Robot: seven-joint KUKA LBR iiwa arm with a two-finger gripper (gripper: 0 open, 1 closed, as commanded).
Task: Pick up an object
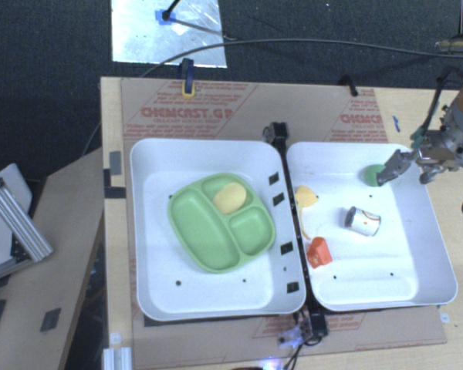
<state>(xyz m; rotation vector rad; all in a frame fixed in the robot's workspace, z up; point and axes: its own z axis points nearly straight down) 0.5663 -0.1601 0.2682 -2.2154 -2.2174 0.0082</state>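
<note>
On brown cardboard bench (216, 106), two white bins (208, 287), pincer (407, 168) spread wide, dark carpet (46, 45)

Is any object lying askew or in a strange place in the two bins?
The small white can in the right bin lies on its side rather than upright. The yellow piece and the red piece sit close against the left wall. Nothing looks spilled or damaged.

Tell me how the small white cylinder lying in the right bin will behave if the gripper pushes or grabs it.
The small white cylinder lies on its side on the right bin floor, so a sideways nudge would probably roll it. It looks small and likely light, so it may skid away. Its rounded wall could slip between fingers unless gripped across its width. The gripper sits above the green object.
</note>
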